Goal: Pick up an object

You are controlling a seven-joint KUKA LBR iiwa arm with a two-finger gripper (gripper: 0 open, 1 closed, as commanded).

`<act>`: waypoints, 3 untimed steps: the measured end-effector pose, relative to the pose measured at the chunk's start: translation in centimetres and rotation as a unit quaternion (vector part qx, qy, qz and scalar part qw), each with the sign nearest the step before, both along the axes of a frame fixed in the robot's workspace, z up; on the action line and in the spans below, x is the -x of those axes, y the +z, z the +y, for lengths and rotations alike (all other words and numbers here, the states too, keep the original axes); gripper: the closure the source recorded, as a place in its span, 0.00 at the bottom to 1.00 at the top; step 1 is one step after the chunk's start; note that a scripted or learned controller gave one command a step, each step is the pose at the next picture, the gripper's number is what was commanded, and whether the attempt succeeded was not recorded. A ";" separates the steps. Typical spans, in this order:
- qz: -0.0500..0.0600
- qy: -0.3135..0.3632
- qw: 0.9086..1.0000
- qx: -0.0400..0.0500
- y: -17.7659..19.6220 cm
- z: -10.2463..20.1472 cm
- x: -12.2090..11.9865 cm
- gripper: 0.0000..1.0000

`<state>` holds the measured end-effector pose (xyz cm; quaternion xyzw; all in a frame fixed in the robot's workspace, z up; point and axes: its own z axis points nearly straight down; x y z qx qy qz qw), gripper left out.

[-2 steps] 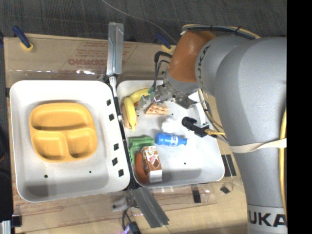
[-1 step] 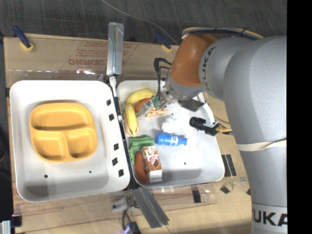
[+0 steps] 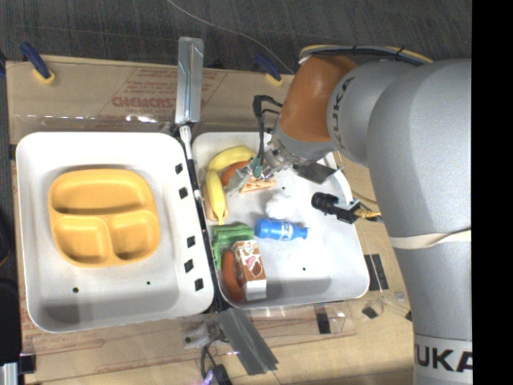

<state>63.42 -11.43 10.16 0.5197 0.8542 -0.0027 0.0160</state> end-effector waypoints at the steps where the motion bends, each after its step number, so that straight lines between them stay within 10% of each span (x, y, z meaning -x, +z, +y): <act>1: 0.010 0.044 0.999 -0.009 9.3 4.9 -0.8 0.00; 2: 0.016 -0.040 0.999 -0.011 0.0 0.7 -2.1 0.00; 3: 0.008 -0.085 0.996 -0.011 -0.6 0.7 -1.6 0.00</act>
